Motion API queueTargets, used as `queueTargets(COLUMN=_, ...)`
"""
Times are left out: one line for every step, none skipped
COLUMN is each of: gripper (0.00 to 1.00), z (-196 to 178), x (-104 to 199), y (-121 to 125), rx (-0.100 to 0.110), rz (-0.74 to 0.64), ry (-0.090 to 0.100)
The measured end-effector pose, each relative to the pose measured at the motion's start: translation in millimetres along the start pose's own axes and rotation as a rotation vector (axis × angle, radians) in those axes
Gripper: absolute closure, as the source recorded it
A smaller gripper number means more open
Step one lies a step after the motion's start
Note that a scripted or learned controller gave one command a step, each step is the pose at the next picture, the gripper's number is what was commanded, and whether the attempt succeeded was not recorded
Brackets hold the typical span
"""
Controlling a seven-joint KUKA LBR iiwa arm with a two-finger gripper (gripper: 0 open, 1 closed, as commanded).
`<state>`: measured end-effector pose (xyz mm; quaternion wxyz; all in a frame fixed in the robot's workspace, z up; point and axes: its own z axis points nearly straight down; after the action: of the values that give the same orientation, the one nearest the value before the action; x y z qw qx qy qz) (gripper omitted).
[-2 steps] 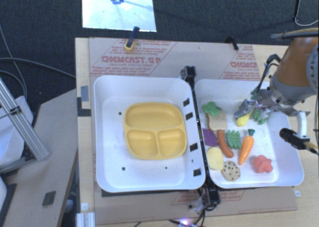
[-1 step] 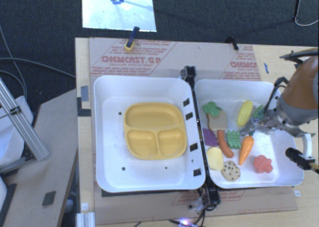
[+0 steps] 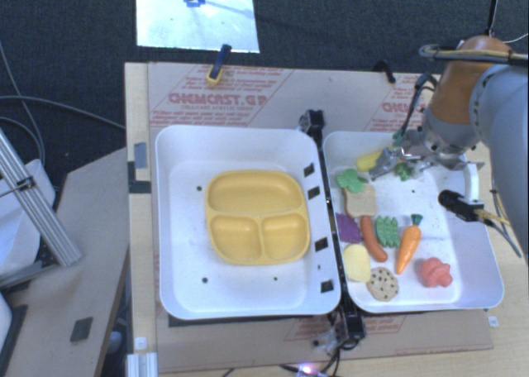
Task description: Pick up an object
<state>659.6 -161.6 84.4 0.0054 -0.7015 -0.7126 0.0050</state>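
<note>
Arm (image 3: 488, 86) is seen reaching in from the right, wrist low over the far end of the right bin (image 3: 479, 280). Gripper (image 3: 395, 160) is positioned just above the bin floor at the far-left corner of the toy pile, between a yellow piece (image 3: 369, 159) and a small green piece (image 3: 403, 172). Finger state cannot be told: metal fingers are blurred against the clutter, and nothing is seen clamped between them.

Right bin contents, far to near: green broccoli-like piece (image 3: 350, 178), bread slice (image 3: 360, 201), purple piece (image 3: 348, 228), red sausage (image 3: 373, 238), green ridged piece (image 3: 387, 230), carrot (image 3: 407, 247), pale yellow piece (image 3: 357, 263), cookie (image 3: 382, 284), red-pink piece (image 3: 435, 272). All are resting on the bin floor.

Left bin (image 3: 178, 202) is occupied by a yellow divided tray (image 3: 256, 217), centred, three compartments.
</note>
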Motion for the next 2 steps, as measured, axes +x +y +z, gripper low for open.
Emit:
queueTargets(gripper=0.0, z=1.2, x=-47.9, y=-75.0, rx=-0.012, rz=0.02, ry=-0.003)
queueTargets(gripper=0.0, z=2.4, x=-43.3, y=-131.7, rx=-0.011, rz=0.017, ry=0.0)
